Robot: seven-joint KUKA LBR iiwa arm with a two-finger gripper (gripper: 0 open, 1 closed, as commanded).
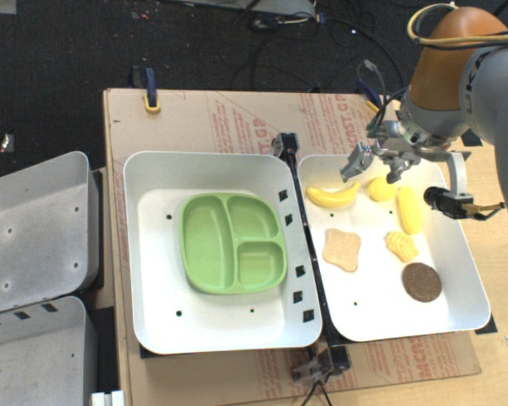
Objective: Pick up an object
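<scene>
Nearest the camera: a brown round cookie [422,282], toy food, well below the gripper [375,165] and a little to its right, in the right bin [470,311]. Up from that, closer to the gripper: a yellow bumpy corn piece [400,245], a tan slice of toast [342,249], and a long yellow piece [409,209] that cannot be named for sure. Just below the gripper: a small round yellow lemon [381,189], right under the space between the two fingers. Just below and to the left: a yellow banana [332,195], lying flat with its curve facing down. Far off to the left of the gripper: a green plate [234,244] with three sections, alone in the left bin [144,252]. Gripper open, fingers spread wide, hanging over the top of the right bin, holding nothing. Best guess for the pick: the lemon or the banana, since both sit closest. Probably light, hard plastic toys, smooth and a bit slippery, not easy to break. Lemon round, so likely to pop out of a loose pinch; better squeezed across its middle. Banana likely easier, taken across its thin middle, where the fingers can close on both sides. Careful with the bin wall and the neighbors close by. Could slide away if bumped from one side.
</scene>
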